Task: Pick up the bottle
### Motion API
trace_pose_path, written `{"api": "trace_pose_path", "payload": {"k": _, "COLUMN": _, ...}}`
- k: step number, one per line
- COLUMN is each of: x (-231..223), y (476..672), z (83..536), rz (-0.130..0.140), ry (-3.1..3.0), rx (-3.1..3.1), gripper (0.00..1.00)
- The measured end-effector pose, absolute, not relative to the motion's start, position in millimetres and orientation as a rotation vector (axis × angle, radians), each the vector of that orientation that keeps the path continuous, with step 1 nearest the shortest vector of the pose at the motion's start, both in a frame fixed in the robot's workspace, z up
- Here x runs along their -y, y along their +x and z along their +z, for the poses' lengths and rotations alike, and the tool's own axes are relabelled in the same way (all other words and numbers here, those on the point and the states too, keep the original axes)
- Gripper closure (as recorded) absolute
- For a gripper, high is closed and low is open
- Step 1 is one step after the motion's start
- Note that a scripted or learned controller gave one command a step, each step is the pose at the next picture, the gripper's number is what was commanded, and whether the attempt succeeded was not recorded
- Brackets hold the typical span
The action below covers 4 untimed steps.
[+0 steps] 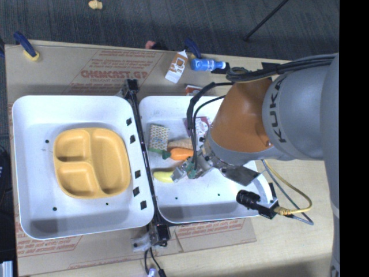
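1. The bench (300,235) is a pale tan surface. A cardboard sheet (109,68) with red print lies under two shallow white bins set side by side. Beyond the bench's far edge the floor is dark carpet.
2. The left bin (34,212) holds a yellow divided tray (92,160), which lies flat near the bin's centre.
3. The right bin (196,212) holds a small cluster near its left-centre: a speckled square pad (159,136), an orange carrot-shaped piece (180,153) and a yellow piece (163,177) near the divider.
4. My arm (300,114) reaches in from the right, with the orange band (245,117) above the right bin.
5. My gripper (193,167) sits low in the right bin, just beside the orange piece and the yellow piece. Something small and greenish lies at its tip. I cannot tell how the gripper stands or whether it grips anything.
6. A blue and white bottle (206,65) lies on its side outside the bins, on the cardboard just past the right bin's far rim, well apart from my gripper.
7. A small carton (177,67) lies just left of the bottle.
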<state>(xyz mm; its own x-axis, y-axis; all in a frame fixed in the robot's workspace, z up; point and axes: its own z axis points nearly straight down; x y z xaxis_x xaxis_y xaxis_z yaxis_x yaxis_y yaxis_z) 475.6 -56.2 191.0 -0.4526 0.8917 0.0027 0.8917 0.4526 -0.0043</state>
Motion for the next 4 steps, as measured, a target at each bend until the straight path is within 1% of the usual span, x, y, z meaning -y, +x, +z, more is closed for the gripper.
{"api": "trace_pose_path", "payload": {"k": 1, "x": -1, "y": 476.6, "z": 200, "rz": 0.001, "ry": -0.895, "rx": 3.009, "gripper": 1.0}}
{"api": "trace_pose_path", "payload": {"k": 2, "x": -68, "y": 476.5, "z": 236, "rz": 0.001, "ry": -0.321, "rx": 3.126, "gripper": 1.0}}
{"api": "trace_pose_path", "payload": {"k": 3, "x": -89, "y": 476.0, "z": 206, "rz": 0.002, "ry": -0.059, "rx": 3.138, "gripper": 1.0}}
{"api": "trace_pose_path", "payload": {"k": 4, "x": -125, "y": 476.4, "z": 226, "rz": 0.001, "ry": 0.227, "rx": 3.134, "gripper": 1.0}}
